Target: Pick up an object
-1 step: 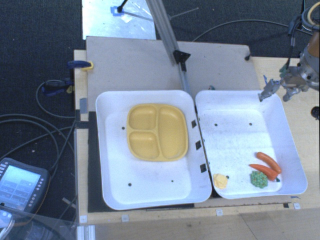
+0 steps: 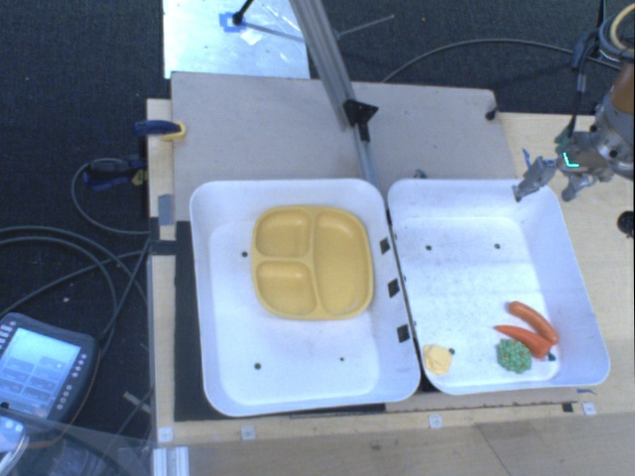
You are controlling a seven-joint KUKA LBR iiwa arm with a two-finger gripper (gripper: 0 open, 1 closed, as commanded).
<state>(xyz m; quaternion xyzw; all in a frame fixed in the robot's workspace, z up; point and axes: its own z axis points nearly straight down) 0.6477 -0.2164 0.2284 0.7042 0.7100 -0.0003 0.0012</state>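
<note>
Claw [image 2: 554, 178] hangs with fingers spread and nothing between them over the right bin's [image 2: 466, 266] far right corner, well apart from the two carrots [image 2: 529, 327], broccoli [image 2: 513, 356] and yellow piece [image 2: 437, 358] at its near edge; carrots judged light, stiff, best gripped mid-length.

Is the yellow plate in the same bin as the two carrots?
No, the yellow plate lies in the left bin, while the carrots lie in the right bin.

Yellow tray [image 2: 313, 262]; white bins [image 2: 228, 365]; orange carrots [image 2: 531, 327]; green broccoli [image 2: 513, 355].
</note>
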